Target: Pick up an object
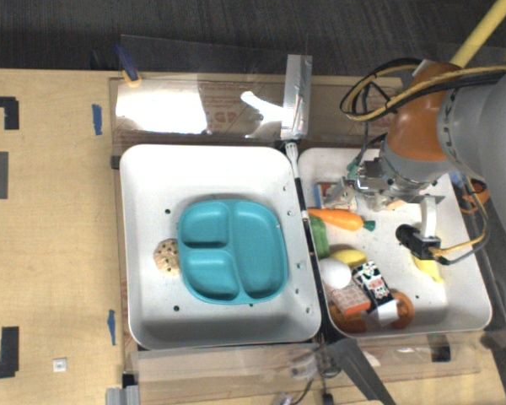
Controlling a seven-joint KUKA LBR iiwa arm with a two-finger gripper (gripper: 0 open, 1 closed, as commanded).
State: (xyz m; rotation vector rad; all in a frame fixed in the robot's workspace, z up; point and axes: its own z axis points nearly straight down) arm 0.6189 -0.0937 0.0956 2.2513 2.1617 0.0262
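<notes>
My gripper hangs over the back part of the right bin, just behind an orange carrot with a green tip. The grey arm with its orange band hides much of the gripper. Along the bin's left side lie a green item, a yellow item, a white egg-like ball and a black-and-white spotted carton. A yellow banana rests at mid-right. Nothing can be seen held.
The left bin holds a teal divided plate with a round cookie beside its left edge. A clear plastic sheet and a metal bracket stand behind the bins. Cables loop off the wrist toward the right bin's right wall.
</notes>
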